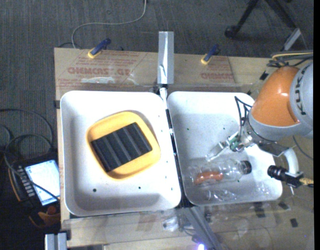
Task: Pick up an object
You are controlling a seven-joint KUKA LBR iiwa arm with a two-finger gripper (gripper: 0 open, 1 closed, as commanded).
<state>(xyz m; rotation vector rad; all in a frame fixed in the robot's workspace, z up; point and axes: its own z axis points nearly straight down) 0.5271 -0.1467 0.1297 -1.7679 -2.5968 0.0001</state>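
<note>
A clear plastic bottle (219, 172) with a black cap and something orange inside lies on its side in the front half of the right bin (201, 113). My gripper (218, 151) reaches in from the right and hangs just above the bottle's upper side, near the bin's middle. The arm's orange band sits over the bin's right rim and hides that corner. In the left bin (76, 181) rests a yellow tray (124, 144) with a black ridged insert.
Crumpled clear plastic pieces (222, 194) lie along the right bin's front wall. A metal divider post (165, 56) stands behind the joint between the bins. Blue and yellow clamps (99, 48) hold the cardboard at the back.
</note>
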